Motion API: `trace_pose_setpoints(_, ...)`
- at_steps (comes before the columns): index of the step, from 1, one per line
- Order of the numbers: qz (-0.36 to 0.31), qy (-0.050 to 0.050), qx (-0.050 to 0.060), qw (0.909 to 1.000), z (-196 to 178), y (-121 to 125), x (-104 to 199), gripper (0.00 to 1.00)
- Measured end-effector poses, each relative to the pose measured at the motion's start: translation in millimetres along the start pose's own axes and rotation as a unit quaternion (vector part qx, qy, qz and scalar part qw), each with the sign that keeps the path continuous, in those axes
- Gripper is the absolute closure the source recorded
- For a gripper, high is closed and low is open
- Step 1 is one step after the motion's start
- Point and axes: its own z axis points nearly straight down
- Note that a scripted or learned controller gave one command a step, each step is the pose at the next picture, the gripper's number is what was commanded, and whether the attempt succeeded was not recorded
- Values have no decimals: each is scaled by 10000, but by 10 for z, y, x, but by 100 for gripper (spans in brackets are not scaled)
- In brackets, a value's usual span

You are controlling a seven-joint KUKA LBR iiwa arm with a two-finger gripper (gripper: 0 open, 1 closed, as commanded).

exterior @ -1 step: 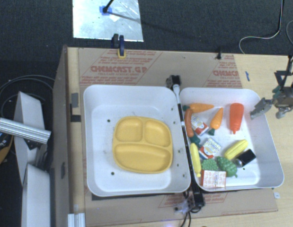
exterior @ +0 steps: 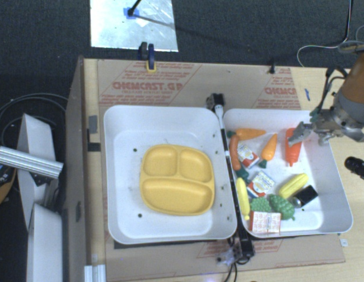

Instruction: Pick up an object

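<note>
Sitting in the left white bin [exterior: 120,157], a yellow divided plate [exterior: 177,179] lies flat. Toy food crowds the right bin [exterior: 334,187]: a long carrot [exterior: 250,133], a smaller carrot [exterior: 269,147], a corn cob [exterior: 293,185], green grapes [exterior: 274,204]. Over a red-orange carrot [exterior: 293,151] hangs the gripper [exterior: 305,132]; whether it is open or closed cannot be told.

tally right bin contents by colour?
Orange: 4, e.g. carrot
Yellow: 2, e.g. corn
Green: 2, e.g. grapes
Red-and-white packets: 3, e.g. box
Black: 1, block
Total: 12, roughly; the pile overlaps.
</note>
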Motion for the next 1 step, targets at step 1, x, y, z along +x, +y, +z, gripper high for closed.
trace_pose_setpoints(1,0,1,4,10000,857,475,59,0)
